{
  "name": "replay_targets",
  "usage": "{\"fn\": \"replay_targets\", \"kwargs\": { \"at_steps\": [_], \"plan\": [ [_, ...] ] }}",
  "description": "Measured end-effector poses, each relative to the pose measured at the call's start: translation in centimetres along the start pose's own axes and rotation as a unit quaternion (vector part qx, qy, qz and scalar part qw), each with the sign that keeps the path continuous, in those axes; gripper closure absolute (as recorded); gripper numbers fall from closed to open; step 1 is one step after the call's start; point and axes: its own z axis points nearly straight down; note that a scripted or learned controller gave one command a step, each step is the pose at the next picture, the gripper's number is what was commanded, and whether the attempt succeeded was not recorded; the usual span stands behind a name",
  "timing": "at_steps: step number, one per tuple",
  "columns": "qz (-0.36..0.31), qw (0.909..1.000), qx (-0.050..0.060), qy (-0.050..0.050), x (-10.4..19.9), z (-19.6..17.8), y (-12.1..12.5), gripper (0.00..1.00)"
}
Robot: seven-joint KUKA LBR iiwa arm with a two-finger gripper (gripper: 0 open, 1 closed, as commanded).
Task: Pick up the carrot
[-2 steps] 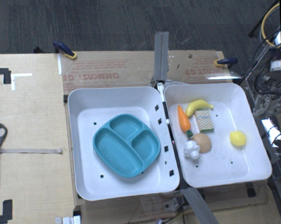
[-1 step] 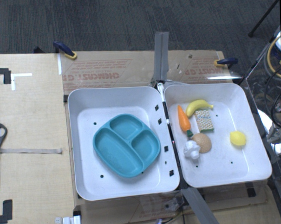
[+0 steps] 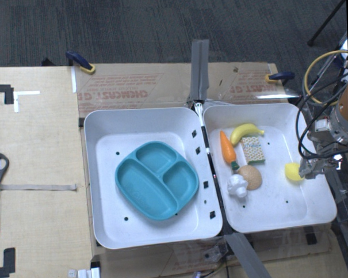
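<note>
Carrot point(image 3: 227, 147) in right bin point(image 3: 281, 217)

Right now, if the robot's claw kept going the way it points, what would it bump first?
Probably the yellow lemon: the gripper sits right beside it, pointing left across the right bin. Height is hard to judge, so it might pass above.

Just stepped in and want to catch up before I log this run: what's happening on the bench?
The arm's gripper sits at the right edge of the right bin, beside a yellow lemon. The carrot it is meant to pick up lies untouched near that bin's left side, next to a banana and a small patterned packet. The left bin holds a blue divided plate.
</note>
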Motion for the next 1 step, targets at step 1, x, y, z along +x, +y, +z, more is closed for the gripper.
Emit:
{"fn": "replay_targets", "kwargs": {
  "at_steps": [1],
  "plan": [
    [-0.085, 0.9964, 0.001, 0.000, 1.63, -8.43, 3.02, 1.00]
  ]
}}
